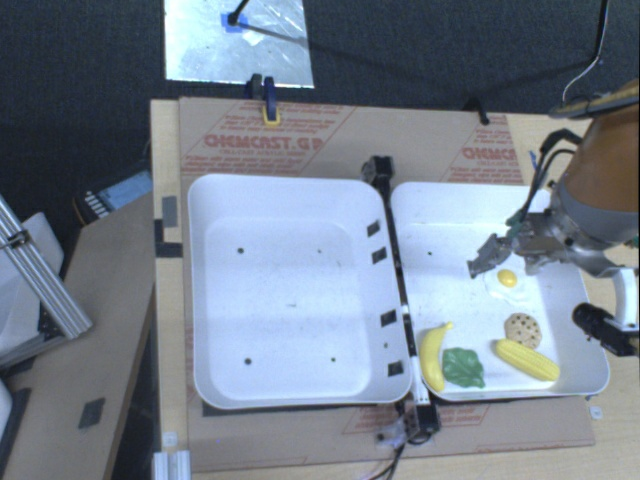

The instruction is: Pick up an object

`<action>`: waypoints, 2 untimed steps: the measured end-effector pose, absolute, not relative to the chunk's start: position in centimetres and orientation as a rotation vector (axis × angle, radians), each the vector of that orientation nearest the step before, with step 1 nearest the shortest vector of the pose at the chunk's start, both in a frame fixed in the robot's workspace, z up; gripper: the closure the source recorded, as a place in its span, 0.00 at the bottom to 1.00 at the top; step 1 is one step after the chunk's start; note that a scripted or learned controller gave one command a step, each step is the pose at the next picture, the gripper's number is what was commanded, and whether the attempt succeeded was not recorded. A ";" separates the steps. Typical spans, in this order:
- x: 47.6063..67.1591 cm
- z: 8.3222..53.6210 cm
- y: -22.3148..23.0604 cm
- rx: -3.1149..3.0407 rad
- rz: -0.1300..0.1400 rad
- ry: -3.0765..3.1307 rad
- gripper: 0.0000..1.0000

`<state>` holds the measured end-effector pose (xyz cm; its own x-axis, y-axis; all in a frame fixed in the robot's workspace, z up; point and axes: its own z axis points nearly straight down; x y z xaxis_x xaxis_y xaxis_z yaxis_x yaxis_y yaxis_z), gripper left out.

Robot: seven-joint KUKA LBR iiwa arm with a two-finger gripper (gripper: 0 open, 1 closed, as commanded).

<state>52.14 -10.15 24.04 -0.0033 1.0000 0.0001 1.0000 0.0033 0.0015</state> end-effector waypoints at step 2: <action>48.7 54.1 -2.8 2.203 0.017 2.225 0.00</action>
<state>48.70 -2.78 54.15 -0.0099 1.0000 0.0003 0.9998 0.0099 0.0149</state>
